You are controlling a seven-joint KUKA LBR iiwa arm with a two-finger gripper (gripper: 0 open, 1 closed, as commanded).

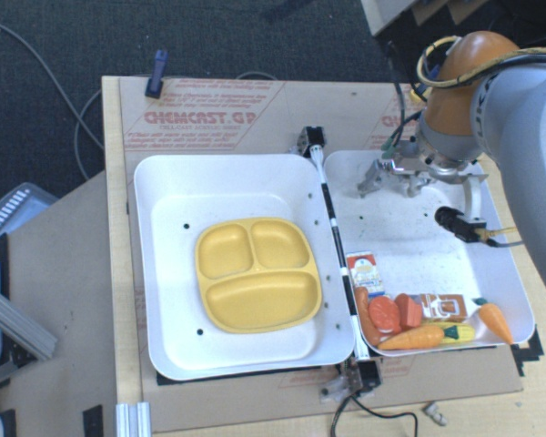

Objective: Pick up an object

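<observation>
In the right bin [505,271], at the far end: gripper [396,177] low over bare white floor, hung from the grey wrist under the orange band [464,71]. Claw apart or together: cannot tell from this slant. Holding nothing visible.

Along the near wall of the same bin, well apart from the gripper: all candidate objects, bunched in a row.
- small carton [364,272] lying flat by the divider, nearest the gripper
- red round piece [383,314] touching a second red piece [409,312]
- printed box [446,307] just beside those
- long carrot [411,339] lying along the wall, under the red pieces
- short carrot [496,321] in the near right corner

Probably slid and settled against the wall and each other; tight packing likely to leave little room for a descent beside any one piece.

In the left bin [155,244]: yellow divided plate [257,273], centred, lying flat, compartments up.

Judged stage: approach only, pick not yet made. Best bet: the carton, standing clear of the heap. Risk: flat, thin, hard to get under.
</observation>
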